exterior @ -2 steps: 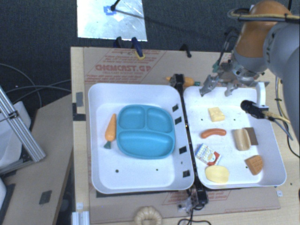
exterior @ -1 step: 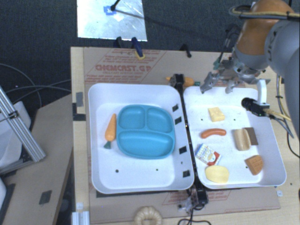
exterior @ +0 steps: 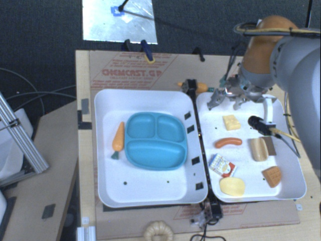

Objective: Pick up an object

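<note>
While the grey arm's two-finger gripper (exterior: 226, 98) hangs over the far edge of the right white bin (exterior: 296, 177), I cannot tell its jaws' state. A pale yellow cheese block (exterior: 231, 122) lies just below it, above a red sausage (exterior: 228, 143).

blue plate (exterior: 155, 140) | orange carrot (exterior: 118, 136) | red sausage (exterior: 228, 143) | white bins (exterior: 108, 134) | yellow cheese (exterior: 231, 122)

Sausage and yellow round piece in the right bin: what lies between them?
In the camera view, a small red-and-white packet lies between the sausage and the yellow round piece, on the right bin floor.
</note>
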